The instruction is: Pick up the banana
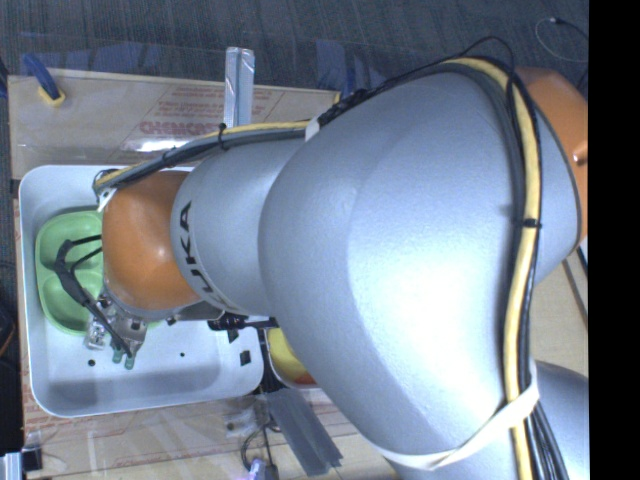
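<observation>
Grey arm (420,268) nearest the lens, sweeping in from the right over most of both bins. At far left, blue clip (40,76) on the board's corner. Left bin (150,388), white, with a green object (58,268) against its left wall. Gripper (122,354) low over that bin's floor, just right of the green object, nothing seen in it; spread or pressed together, cannot tell. Orange band (140,248) above it. Dark lettering (190,253) on the wrist, partly readable as KUKA. Red print (200,113) on the board behind, too blurred to read. Banana (283,363), a yellow sliver under the arm, well right of the gripper, apart from it.
</observation>
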`<state>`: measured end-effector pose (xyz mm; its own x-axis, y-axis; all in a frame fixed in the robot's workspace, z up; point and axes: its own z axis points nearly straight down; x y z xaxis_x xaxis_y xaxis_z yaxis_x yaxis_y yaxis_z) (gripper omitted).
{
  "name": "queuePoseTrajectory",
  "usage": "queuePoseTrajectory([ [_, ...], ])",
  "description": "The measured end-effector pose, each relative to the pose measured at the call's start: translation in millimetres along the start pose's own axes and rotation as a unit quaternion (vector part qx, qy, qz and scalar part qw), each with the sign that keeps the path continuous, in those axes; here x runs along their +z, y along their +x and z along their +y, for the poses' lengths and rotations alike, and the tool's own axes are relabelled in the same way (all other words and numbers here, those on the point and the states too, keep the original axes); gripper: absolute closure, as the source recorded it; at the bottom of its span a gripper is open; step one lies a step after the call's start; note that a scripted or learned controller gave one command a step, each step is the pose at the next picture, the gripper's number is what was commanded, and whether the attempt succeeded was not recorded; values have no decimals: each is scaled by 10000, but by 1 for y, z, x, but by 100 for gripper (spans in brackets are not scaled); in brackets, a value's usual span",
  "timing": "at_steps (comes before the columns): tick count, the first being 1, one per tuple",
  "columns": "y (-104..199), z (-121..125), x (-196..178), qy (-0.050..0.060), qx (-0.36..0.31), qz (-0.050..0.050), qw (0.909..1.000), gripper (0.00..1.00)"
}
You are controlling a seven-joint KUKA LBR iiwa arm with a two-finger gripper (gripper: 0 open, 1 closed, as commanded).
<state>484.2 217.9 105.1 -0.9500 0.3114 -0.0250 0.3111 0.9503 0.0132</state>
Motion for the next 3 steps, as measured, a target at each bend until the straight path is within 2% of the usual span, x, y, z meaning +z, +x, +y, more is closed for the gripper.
queuePoseTrajectory([
  [1, -1, 0, 6, -6, -969, 7, 9953, 100],
  [2, -11, 2, -27, 50, -2157, 136, 9763, 100],
  [3, 2, 0, -4, 112, 787, 167, 9967, 100],
])
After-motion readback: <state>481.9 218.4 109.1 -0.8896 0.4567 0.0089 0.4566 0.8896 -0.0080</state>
